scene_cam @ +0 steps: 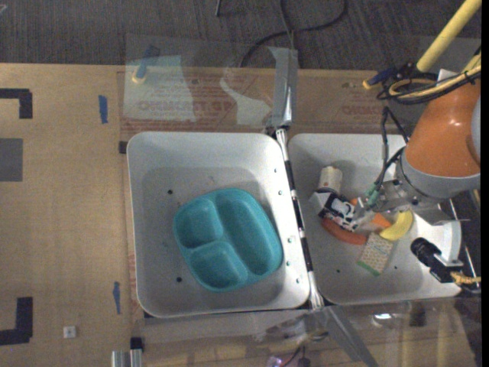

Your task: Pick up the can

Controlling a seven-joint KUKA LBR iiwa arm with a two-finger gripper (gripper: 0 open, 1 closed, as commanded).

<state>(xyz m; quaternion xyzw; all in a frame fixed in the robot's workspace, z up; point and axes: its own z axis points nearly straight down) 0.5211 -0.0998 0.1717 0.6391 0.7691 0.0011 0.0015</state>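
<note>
The gripper (345,211) sits low in the right bin (336,281), its dark and white fingers pointing toward the divider between the two bins. Whether those fingers are spread or closed I cannot tell from here; they blur into the clutter beneath them, and nothing shows clearly between them.

The can (330,178), a small pale cylinder with a lighter top, stands just beyond the gripper, toward the bin's far wall and a little nearer the divider. It looks close to the fingertips, but I cannot tell whether they touch it.

Under and beside the gripper lies an orange-red curved piece (345,234), flat against the white floor. On the arm's side of the gripper rests a yellow banana-like shape (397,225), smooth and bent, and just nearer the front wall a small patterned green-and-white box (373,255) lies tilted.

The arm (447,144) bulks over the bin's right side, glossy orange above grey.

Across the divider, the left bin (153,167) holds a teal plastic plate (227,238) with three compartments and rounded corners, set askew.
</note>
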